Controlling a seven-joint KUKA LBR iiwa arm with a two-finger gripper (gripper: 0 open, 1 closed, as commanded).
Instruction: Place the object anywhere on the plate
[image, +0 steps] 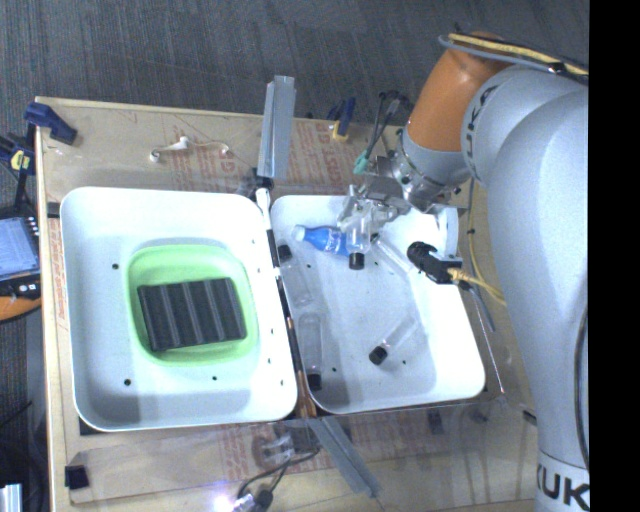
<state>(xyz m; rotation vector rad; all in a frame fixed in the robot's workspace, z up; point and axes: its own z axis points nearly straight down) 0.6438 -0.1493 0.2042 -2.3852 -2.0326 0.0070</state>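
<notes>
Looming from the right, the arm (520, 200) hangs its gripper (357, 228) over the right bin's (440, 370) far side, seemingly clasping the blue bottle (322, 238), well apart from the green plate (190, 305) left.

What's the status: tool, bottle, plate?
Tool low over right bin, at blue bottle; grip unconfirmed. Green plate in left bin, dark ridged insert on it. Divider between bins.

The green plate (190, 300) in the left bin (90, 230) lies open from above; in the right bin (440, 370), the arm (520, 150) crowds the far right, the near floor open
</notes>
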